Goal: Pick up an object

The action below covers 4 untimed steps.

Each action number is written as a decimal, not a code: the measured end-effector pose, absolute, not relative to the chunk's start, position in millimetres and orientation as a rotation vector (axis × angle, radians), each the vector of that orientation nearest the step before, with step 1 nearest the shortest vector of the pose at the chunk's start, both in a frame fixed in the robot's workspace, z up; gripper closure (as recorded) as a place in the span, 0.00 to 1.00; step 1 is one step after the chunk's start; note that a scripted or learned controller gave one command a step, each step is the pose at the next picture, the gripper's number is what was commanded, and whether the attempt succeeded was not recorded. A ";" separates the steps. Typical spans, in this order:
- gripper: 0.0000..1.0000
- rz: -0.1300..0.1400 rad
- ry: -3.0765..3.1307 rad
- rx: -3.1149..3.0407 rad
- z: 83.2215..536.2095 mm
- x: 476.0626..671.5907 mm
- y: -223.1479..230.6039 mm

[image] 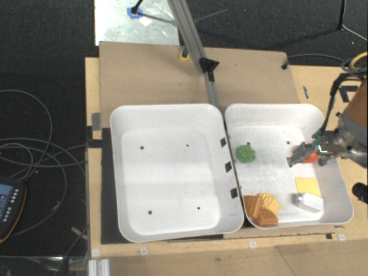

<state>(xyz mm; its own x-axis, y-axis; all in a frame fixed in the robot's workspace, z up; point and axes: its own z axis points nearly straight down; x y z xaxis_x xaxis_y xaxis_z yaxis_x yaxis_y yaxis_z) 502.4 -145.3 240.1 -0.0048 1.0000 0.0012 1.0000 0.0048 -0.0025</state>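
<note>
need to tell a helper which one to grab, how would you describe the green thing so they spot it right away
Look at the right-hand white bin of the two. Near its left wall, about halfway up, sits a small round green object with a bumpy surface, alone on bare white floor. It is the only green item; the orange-brown block and yellow square lie lower down.

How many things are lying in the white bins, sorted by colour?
Green: 1, a round ball
Yellow: 1, a flat square
Orange-brown: 1, a chunky block
White-grey: 1, a small box
Orange-red: 1, a piece by the gripper
Total: 5
</note>
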 end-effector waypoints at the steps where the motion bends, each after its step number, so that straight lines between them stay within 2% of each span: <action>1: 0.00 -0.002 -2.226 -2.219 242.1 503.2 -145.4; 2: 0.00 0.002 -2.221 -2.218 194.7 512.1 -142.7; 4: 0.00 0.003 -2.218 -2.220 101.1 503.3 -145.2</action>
